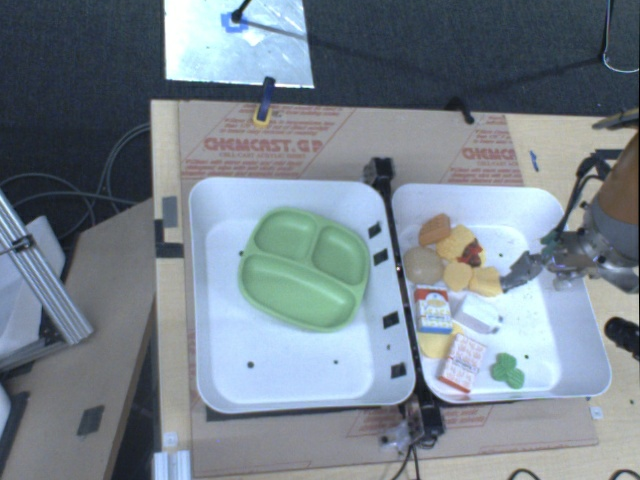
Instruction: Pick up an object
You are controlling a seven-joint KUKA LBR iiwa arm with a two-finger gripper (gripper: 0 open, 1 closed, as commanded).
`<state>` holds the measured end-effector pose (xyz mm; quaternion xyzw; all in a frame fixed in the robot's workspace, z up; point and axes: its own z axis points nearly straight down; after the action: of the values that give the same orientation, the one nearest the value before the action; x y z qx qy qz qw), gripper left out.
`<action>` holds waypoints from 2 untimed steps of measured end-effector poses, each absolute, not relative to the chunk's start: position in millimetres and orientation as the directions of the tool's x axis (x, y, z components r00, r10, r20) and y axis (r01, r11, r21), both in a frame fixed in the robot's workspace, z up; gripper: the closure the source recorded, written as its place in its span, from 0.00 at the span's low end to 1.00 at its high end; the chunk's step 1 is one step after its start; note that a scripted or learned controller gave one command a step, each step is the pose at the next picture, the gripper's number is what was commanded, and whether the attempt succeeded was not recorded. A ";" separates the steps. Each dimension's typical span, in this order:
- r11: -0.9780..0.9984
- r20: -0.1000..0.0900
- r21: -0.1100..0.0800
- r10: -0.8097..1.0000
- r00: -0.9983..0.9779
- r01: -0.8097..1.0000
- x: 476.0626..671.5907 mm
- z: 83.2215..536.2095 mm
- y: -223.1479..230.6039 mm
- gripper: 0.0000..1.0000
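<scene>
The right bin (pixel 570 313) holds a cluster of toy food: an orange-brown piece (pixel 434 230), yellow pieces (pixel 458 245), a beige round piece (pixel 422 265), a small box with red and blue print (pixel 433 309), a white block (pixel 477 317), a red-and-white packet (pixel 463 362) and a green piece (pixel 507 371). My gripper (pixel 519 271) reaches in from the right, low over the bin, its dark tip just right of a yellow piece (pixel 487 283). Nothing shows between its fingers.
The left bin (pixel 215 268) bears a green divided plate (pixel 305 267). Black clips run along the wall between the bins (pixel 392 258). A cardboard sheet lies under both bins. Cables and a metal frame stand off the bench to the left.
</scene>
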<state>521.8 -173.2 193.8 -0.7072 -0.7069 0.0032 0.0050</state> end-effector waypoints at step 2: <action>0.002 0.001 -0.001 1.000 -0.002 1.000 525.2 158.7 -169.2 0.00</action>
<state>525.2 -169.2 158.7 -0.7065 -0.7077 0.0001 0.0007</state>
